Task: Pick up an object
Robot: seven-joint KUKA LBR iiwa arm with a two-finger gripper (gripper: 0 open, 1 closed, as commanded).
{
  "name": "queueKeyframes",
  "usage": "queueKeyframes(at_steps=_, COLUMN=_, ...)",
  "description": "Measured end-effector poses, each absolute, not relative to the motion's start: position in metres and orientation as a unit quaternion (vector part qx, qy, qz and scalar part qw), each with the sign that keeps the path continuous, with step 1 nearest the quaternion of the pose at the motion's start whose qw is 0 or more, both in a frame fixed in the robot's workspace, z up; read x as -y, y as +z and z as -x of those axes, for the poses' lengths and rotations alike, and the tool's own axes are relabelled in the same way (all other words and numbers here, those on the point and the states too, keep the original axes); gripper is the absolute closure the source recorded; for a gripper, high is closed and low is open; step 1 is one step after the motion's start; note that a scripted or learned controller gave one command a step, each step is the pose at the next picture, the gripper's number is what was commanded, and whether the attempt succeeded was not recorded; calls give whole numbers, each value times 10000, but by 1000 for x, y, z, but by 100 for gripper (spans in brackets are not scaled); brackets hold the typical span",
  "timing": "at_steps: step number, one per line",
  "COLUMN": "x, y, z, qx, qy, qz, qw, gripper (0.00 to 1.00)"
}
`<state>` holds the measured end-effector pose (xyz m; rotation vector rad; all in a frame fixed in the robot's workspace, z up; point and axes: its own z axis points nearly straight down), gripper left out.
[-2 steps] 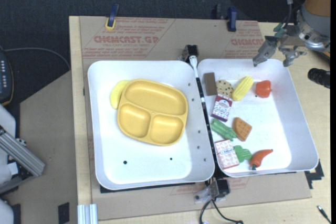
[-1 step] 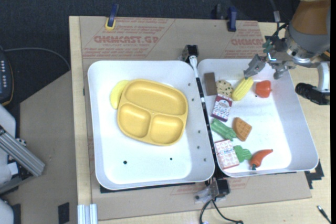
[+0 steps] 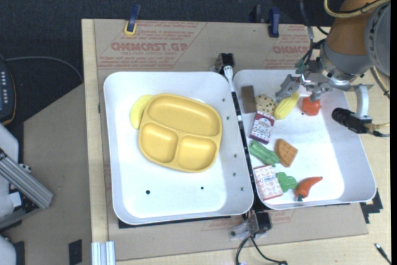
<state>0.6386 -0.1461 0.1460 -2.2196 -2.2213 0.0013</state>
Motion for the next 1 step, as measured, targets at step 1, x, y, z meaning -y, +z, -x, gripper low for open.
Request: queueKeyframes(at_steps=1, x=150, y=104, z=-643, qx=7074, qy=6, qz=7068, qw=9, gripper=0)
